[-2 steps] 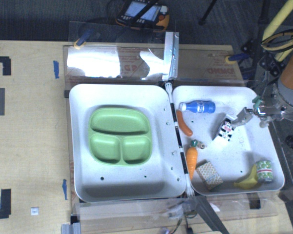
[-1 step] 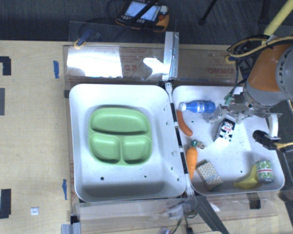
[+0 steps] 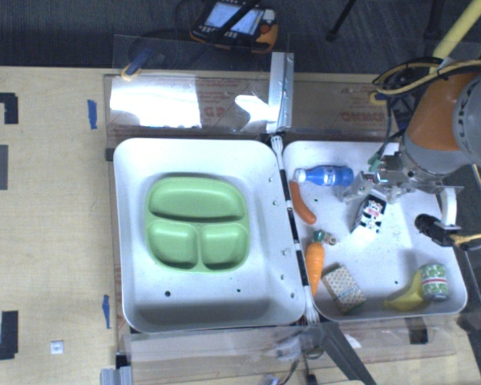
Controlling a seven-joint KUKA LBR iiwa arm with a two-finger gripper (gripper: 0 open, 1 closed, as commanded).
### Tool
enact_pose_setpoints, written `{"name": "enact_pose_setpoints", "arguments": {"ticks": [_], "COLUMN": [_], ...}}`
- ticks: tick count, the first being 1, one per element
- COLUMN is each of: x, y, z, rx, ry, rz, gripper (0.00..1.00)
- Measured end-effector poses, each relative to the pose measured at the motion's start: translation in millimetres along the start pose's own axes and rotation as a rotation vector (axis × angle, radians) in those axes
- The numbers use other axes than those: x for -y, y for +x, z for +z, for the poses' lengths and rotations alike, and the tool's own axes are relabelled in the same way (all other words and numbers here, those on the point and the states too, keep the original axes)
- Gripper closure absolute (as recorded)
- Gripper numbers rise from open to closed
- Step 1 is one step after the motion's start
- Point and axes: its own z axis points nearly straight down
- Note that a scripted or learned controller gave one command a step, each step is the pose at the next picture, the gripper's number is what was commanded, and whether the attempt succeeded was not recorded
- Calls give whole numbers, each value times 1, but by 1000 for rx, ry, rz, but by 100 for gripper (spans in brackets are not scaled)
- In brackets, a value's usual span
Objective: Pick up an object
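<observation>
Gripper (image 3: 374, 212), finger state indiscernible, over right bin (image 3: 401, 307) beside blue bottle (image 3: 325, 176) lying crosswise, cap leftward.

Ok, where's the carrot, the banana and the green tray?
carrot (image 3: 314, 265), camera view, middle of its orange body
banana (image 3: 406, 297), camera view, its yellow curve
green tray (image 3: 197, 197), camera view, its top compartment

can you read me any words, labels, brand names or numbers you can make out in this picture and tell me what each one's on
No text here reads clearly.
Cardboard behind the bins: reddish printing, too blurred to read.
Handheld device on the floor: lit screen, too small to read.
Water bottle: blue label, no legible words.
Small black and white item under the gripper: markings too small to read.
Green can: label unreadable.
</observation>
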Motion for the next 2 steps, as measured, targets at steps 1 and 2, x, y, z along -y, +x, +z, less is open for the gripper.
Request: {"name": "enact_pose_setpoints", "arguments": {"ticks": [1,2], "x": [-1,33], "y": [0,-52], "z": [-10,-77], "rx": [1,1], "ry": [-3,0], "rz": [-2,-37], "gripper": [100,100]}}
